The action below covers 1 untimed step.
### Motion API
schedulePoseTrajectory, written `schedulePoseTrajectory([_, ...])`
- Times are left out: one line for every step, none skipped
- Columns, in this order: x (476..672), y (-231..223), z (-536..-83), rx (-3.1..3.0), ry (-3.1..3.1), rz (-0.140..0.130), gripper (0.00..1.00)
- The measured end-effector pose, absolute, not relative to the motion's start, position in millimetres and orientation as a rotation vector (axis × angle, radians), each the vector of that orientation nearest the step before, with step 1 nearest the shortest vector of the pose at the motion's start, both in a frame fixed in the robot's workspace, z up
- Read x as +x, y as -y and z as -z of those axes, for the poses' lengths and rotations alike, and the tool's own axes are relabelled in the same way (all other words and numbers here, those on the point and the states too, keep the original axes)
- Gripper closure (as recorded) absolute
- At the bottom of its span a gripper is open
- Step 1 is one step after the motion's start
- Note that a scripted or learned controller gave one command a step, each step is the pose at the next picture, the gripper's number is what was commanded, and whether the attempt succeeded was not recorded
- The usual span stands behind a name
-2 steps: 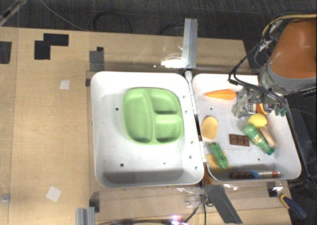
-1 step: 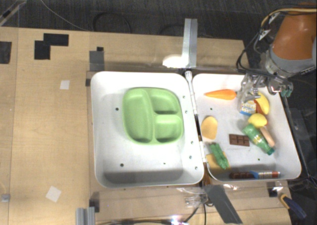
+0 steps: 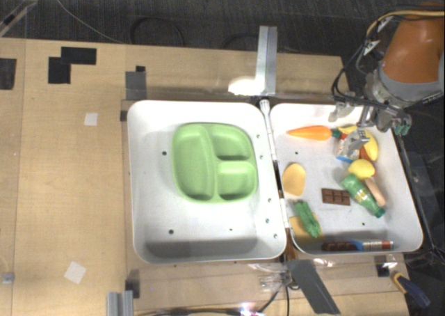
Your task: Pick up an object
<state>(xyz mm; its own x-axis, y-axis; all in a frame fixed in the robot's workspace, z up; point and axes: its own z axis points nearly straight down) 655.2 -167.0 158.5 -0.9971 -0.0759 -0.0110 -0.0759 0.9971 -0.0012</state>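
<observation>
The hand (image 3: 356,142) hangs low over the right bin's (image 3: 410,227) far corner, among crowded toys, likely because that cluster offers the nearest pick. Its metal fingers point down beside a yellow fruit (image 3: 361,168) and a blue piece (image 3: 344,158); whether they are wide or narrow I cannot tell, and nothing shows between them. A carrot (image 3: 310,133) lies just to the left, a green bottle (image 3: 361,194) and chocolate bar (image 3: 336,198) nearer. Tight neighbours could block a clean grasp. The left bin (image 3: 146,168) holds a green tray (image 3: 212,161).
</observation>
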Motion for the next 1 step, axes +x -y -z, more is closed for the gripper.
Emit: schedulePoseTrajectory([584.1, 179.0, -93.6, -0.119, -3.129, 0.002, 0.0])
